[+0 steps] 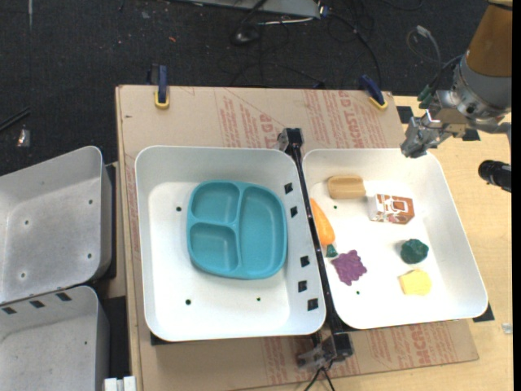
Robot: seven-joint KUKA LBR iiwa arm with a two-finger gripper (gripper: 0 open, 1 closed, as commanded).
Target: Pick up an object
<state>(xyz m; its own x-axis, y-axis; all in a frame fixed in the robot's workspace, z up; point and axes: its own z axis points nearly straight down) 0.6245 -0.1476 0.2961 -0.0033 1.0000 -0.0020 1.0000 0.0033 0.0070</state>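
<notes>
The right bin (456, 218) holds several small objects: a tan bread piece (346, 187), a white and brown carton (391, 208), an orange carrot (322, 222), purple grapes (349, 266), a dark green lump (413, 251) and a yellow block (415, 283). My gripper (415, 147) hangs over the bin's far right corner, well apart from all of them, with nothing seen in it.
The left bin (163, 177) holds a teal divided plate (238, 229). A black divider (308, 218) runs between the bins. Both rest on a cardboard sheet (244, 112) with clamps at its far edge. White trays (49, 218) lie off to the left.
</notes>
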